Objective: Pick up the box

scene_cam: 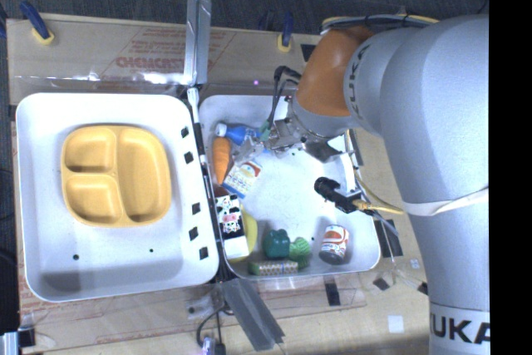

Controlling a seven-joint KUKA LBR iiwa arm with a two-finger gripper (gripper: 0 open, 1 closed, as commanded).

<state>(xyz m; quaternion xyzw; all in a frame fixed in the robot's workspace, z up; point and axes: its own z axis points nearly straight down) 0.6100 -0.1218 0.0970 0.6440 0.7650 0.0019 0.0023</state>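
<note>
A small white box (243, 176) with an orange and yellow label lies tilted in the upper left part of the right bin (291, 187). My gripper (270, 139) hangs just above and to the right of it, near the bin's back wall, and nothing is visibly held. A second, longer box (231, 219) with a black-and-white cow pattern lies along the bin's left wall, below the first box.
An orange carrot (220, 158) and a blue bottle (237, 132) lie close to the gripper's left. A green pepper (277, 244), a small can (334, 244) and a speckled cob (271, 268) sit along the front. The left bin (50, 262) holds a yellow divided plate (116, 175).
</note>
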